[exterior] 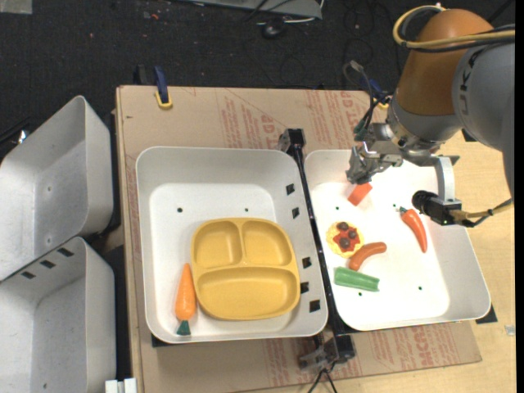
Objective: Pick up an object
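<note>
Camera view: pincer (361, 178) pinches a small orange-red piece (359, 193), its long axis hanging roughly vertical above right bin (467, 289).

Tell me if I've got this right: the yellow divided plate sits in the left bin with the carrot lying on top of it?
Not quite. The camera view shows the carrot lying beside the yellow divided plate, on the left bin floor at the plate's left edge, not on top. The plate is in the left bin.

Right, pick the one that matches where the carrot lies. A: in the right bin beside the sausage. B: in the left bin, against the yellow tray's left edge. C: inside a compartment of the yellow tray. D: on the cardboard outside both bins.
B: the carrot lies on the left bin floor, alongside the left edge of the yellow tray.
</note>
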Motion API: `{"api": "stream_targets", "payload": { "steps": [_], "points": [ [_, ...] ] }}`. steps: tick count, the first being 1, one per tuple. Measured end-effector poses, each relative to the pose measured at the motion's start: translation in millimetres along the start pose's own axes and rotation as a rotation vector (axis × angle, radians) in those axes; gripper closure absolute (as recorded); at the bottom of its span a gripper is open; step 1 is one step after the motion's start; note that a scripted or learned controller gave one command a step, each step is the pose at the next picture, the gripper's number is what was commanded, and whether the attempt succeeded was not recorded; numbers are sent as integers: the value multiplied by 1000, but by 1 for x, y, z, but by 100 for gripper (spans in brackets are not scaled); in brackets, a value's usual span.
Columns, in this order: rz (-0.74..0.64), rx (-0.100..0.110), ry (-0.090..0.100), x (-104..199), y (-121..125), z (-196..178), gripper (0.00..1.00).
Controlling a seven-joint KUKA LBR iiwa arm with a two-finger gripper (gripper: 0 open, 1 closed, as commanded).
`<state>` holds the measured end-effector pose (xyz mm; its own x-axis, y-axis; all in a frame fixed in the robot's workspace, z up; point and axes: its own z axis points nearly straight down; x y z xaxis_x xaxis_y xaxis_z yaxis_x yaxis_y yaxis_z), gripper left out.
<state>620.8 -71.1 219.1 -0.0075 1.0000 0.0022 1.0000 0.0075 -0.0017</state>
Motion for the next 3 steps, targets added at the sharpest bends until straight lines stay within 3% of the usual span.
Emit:
{"api": "stream_targets", "payload": {
  "steps": [2, 3],
  "points": [
    [0, 1, 0, 104, -30, 11, 100],
    [-1, -2, 1, 162, -42, -4, 100]
  ]
}}
